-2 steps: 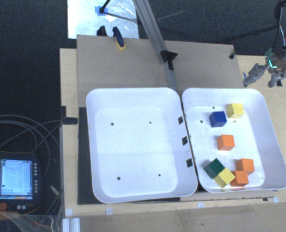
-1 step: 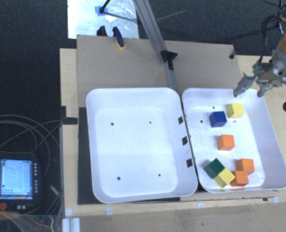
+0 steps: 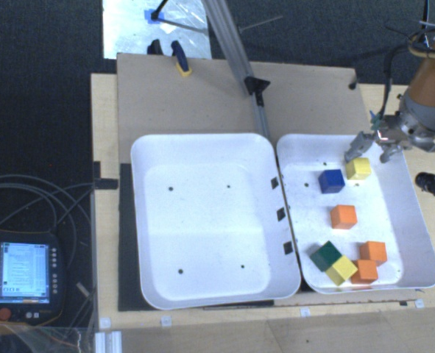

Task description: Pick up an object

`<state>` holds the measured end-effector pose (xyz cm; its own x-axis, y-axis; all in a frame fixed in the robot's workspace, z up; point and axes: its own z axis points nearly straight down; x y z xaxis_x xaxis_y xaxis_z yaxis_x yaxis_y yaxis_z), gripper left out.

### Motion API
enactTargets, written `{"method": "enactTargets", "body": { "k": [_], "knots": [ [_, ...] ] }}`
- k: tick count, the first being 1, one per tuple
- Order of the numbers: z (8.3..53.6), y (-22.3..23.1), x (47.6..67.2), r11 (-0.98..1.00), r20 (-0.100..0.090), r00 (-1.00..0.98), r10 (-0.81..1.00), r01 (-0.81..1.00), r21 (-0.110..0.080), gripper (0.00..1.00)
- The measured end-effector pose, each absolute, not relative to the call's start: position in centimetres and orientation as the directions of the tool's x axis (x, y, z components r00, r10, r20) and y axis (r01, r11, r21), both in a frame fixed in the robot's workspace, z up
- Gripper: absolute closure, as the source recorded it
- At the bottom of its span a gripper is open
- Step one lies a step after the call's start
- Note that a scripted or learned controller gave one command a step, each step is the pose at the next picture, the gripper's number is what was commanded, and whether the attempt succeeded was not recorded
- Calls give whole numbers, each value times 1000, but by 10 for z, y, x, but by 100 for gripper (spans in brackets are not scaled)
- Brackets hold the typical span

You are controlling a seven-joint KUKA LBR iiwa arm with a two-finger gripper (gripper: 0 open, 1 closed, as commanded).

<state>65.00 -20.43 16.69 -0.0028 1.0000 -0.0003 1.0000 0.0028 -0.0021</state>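
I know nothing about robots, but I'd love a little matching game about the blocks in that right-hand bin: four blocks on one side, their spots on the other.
Blocks:
1. blue block
2. green block
3. lone orange block
4. upper yellow block

Places:
A. near edge, beside the lower yellow block
B. middle of the right bin
C. just under the gripper
D. left of the upper yellow block

Pairs: 1-D, 2-A, 3-B, 4-C

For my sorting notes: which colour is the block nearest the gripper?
Yellow block, beside the gripper, seen in the camera view.
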Motion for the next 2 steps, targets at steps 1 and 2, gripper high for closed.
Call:
{"method": "enactTargets", "body": {
  "k": [1,2],
  "knots": [
    [123,-212,650,2,-1,-2,1000,1000,-1,0],
    [137,-212,652,4,-3,-4,1000,1000,5,100]
  ]
}}
